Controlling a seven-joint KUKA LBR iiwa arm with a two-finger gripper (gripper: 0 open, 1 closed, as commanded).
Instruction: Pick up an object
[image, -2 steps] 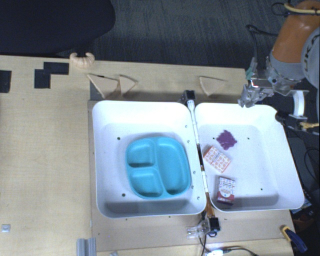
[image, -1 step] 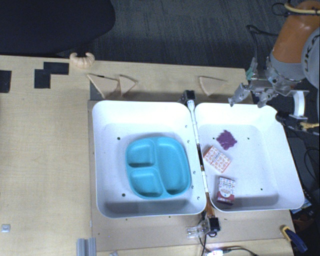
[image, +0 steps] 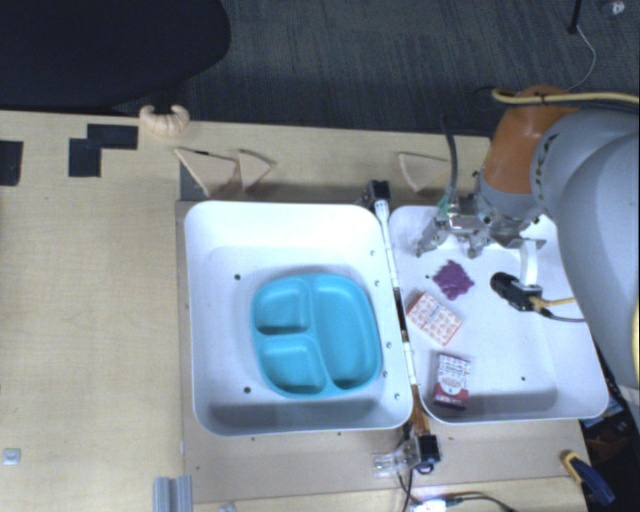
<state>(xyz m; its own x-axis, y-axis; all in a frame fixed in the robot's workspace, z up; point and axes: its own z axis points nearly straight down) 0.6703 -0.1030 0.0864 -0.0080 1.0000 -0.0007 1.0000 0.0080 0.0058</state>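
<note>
Right shallow white bin (image: 500, 345): two-finger gripper (image: 452, 243) spread, empty, just beside crumpled purple object (image: 455, 279); grey arm (image: 600, 200) hides bin's right edge

Grey arm (image: 600, 200) reaches in and runs straight off the right edge, its bulk covering the right bin (image: 520, 408) along its right wall and back corner. 3 small items in that bin. The purple lump (image: 454, 279) is too blurred to name. The pink patterned packet (image: 435, 318) has print too fine to read, and so does the label on the red-and-white carton (image: 452, 379). Bottom right, a blue-and-yellow tool (image: 588, 472) is cut by the frame. Top left, a dark shape (image: 100, 40) is cropped by the top edge.
</note>
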